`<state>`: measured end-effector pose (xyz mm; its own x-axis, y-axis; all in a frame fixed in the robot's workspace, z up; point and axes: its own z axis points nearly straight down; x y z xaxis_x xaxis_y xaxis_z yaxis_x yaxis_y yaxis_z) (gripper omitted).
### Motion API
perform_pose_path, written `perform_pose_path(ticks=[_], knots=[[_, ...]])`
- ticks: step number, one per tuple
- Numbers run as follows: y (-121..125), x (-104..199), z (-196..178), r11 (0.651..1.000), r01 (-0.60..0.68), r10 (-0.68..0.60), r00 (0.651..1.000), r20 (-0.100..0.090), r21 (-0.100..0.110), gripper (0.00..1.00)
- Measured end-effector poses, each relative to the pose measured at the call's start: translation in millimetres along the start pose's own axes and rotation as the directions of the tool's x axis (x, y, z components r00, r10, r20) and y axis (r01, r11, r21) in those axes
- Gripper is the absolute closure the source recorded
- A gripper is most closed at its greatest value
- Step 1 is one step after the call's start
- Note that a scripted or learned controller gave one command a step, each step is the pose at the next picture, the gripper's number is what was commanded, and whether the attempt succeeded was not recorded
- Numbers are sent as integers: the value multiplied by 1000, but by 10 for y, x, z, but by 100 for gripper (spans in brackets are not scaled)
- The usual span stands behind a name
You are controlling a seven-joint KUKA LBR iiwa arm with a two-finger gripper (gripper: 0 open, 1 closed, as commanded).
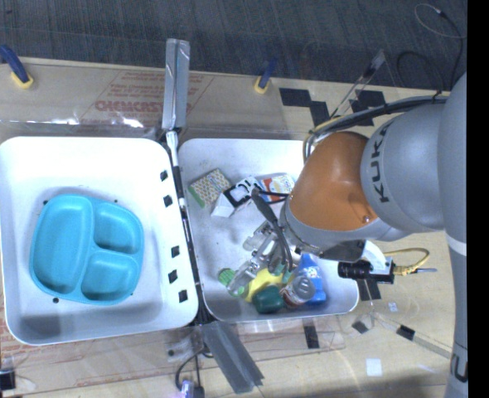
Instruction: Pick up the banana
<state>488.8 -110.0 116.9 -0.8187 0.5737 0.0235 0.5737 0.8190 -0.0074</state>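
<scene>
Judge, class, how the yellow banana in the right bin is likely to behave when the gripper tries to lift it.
The banana looks smooth and rounded, so it may slip or roll off the gripper. It lies wedged among a green object and a blue item, so lifting it could drag those neighbours. It seems small, so probably light.

A robotics lab is showing here: a KUKA arm [394, 181] is reaching over two white bins [12, 222] sitting on a cardboard-covered bench [228, 85], with clamps [14, 65] and loose cables [410, 259] lying around.
</scene>
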Motion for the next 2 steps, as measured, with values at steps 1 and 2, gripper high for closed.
perform_pose_path(ticks=[1, 2], knots=[[-5, 138, 291, 996, 93, -93, 996, 17, -3, 0], [2, 139, 223, 995, 97, -97, 995, 12, -2, 100]])
